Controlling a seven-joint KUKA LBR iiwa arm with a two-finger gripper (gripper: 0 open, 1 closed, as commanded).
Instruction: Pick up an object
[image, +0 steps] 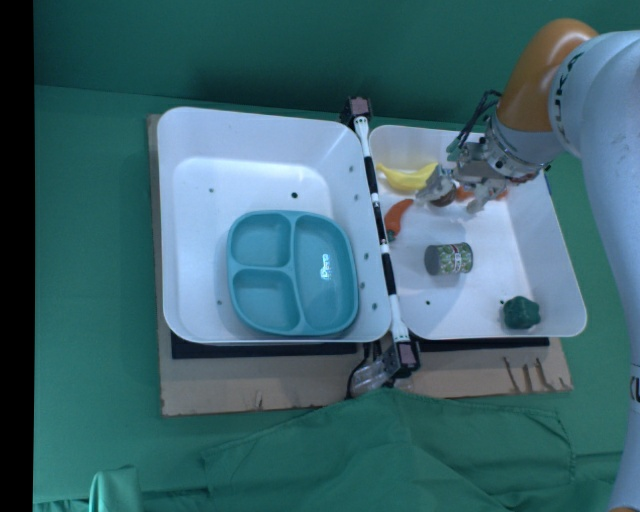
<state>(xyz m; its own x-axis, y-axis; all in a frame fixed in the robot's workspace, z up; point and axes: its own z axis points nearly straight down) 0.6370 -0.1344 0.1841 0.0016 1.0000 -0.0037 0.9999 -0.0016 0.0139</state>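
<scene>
Right bin (560, 290) contents: one banana (405, 177), long axis left-right; one can (449, 259) on its side; one green object (520, 313). Gripper (455, 195) fingers' state: cannot tell.

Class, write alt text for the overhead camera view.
A grey robot arm's gripper hovers at the back of the right bin, which holds a banana, an orange item, a can and a green item. The left bin holds a teal divided plate.

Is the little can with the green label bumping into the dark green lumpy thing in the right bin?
Apart. The camera view shows bare white bin floor between the small can with the green label and the dark green lumpy object.
</scene>
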